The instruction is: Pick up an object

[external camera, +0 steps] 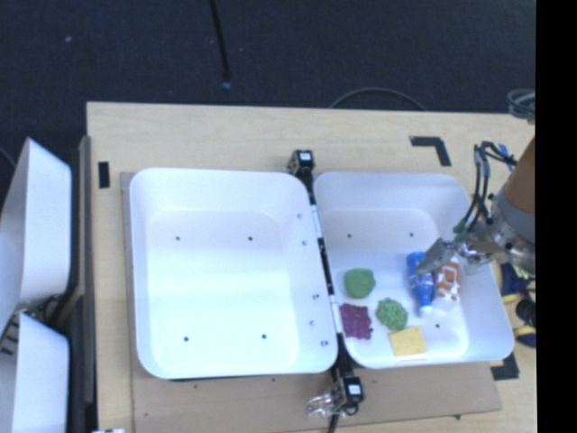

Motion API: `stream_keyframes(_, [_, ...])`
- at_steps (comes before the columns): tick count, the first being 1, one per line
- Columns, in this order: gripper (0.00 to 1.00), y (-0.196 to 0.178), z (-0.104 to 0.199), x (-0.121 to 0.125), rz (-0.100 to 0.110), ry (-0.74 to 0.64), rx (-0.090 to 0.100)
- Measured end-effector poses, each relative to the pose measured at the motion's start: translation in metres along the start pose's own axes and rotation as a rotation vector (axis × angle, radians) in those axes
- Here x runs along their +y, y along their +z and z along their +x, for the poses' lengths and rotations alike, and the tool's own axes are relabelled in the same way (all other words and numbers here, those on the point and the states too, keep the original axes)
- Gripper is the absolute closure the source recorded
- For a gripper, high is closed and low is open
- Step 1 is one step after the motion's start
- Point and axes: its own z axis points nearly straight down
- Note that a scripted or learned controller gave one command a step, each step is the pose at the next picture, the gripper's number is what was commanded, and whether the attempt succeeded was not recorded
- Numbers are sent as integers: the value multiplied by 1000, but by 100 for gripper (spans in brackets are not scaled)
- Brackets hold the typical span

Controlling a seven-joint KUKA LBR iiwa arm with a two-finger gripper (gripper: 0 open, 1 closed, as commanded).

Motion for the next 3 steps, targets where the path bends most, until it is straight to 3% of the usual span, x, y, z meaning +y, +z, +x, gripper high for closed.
stream_keyframes(1, [0,92,29,-17,-3,2,-1])
stream_keyframes(3, [0,107,37,42,-4,-2,-1])
